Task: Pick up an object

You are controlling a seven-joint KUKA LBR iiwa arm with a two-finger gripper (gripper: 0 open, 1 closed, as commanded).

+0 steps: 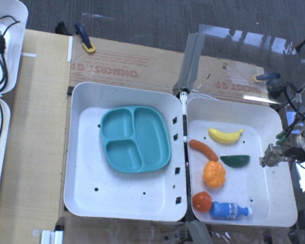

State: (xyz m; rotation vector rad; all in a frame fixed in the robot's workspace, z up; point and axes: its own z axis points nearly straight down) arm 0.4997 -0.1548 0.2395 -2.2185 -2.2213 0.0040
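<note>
Banana lies in the right bin; the gripper hovers nearby, its state unclear.

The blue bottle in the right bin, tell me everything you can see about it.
The bottle is small, blue and looks like plastic, with a pale label band around its middle and a white cap at its right end. It lies on its side near the front wall of the right bin, roughly parallel to that wall. Its left end touches or nearly touches a red tomato. An orange pepper sits just behind it, apart.
</note>
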